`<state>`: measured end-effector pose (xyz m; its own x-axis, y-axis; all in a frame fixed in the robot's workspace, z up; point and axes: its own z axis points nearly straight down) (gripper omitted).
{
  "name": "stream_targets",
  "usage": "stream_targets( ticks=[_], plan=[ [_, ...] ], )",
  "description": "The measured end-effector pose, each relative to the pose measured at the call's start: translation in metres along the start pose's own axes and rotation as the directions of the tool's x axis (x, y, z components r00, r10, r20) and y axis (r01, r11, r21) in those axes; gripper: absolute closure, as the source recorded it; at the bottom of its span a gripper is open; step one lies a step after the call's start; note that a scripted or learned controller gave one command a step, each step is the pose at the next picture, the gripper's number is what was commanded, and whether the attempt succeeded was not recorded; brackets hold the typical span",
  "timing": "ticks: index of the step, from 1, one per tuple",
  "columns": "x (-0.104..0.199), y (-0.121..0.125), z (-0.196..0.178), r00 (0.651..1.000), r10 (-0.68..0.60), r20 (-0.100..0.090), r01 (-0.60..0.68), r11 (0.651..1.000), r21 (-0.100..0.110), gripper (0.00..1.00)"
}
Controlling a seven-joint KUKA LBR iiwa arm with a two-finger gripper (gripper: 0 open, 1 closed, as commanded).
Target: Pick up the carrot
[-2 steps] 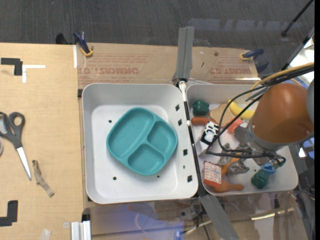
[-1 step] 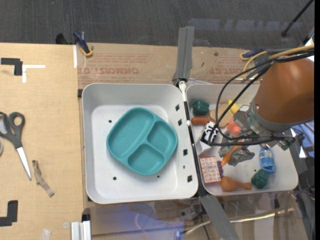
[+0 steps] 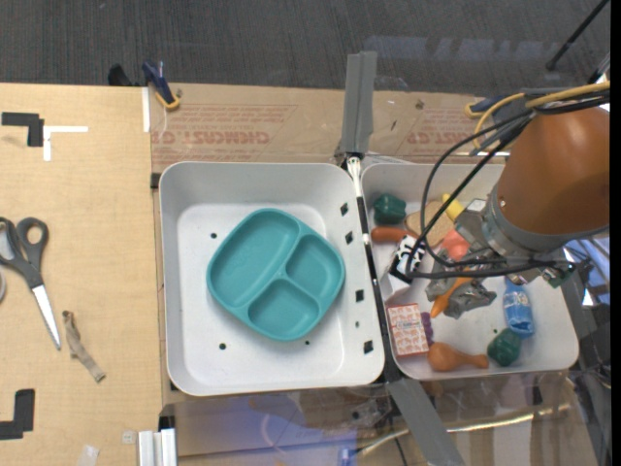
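Note:
The carrot (image 3: 441, 305) is a small orange wedge in the right bin (image 3: 558, 357), left of the bin's middle. My gripper (image 3: 470, 294) hangs under the grey and orange arm (image 3: 558, 178) and comes down right at the carrot. Its grey tip touches or overlaps the carrot's right end. The arm's wrist hides most of the gripper from above, and the carrot's left tip pokes out below and to the left of it.
The right bin also holds a pink box (image 3: 408, 328), a brown drumstick (image 3: 456, 359), a blue bottle (image 3: 518, 310), two green items (image 3: 505, 348) (image 3: 389, 205), a red sausage (image 3: 387, 233) and a salmon piece (image 3: 455, 247). A teal divided plate (image 3: 277, 273) lies in the left bin (image 3: 184, 357). Scissors (image 3: 32, 270) rest on the bench.

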<state>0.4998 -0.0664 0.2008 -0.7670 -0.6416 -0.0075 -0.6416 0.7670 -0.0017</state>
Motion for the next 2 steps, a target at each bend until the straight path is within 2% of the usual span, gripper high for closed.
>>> stream_targets(
  ticks=[2],
  plan=[
    [-0.0034,-0.0014,-0.0178,1.0,0.007,0.008,-0.007,1.0,0.001,1.0]
  ],
)
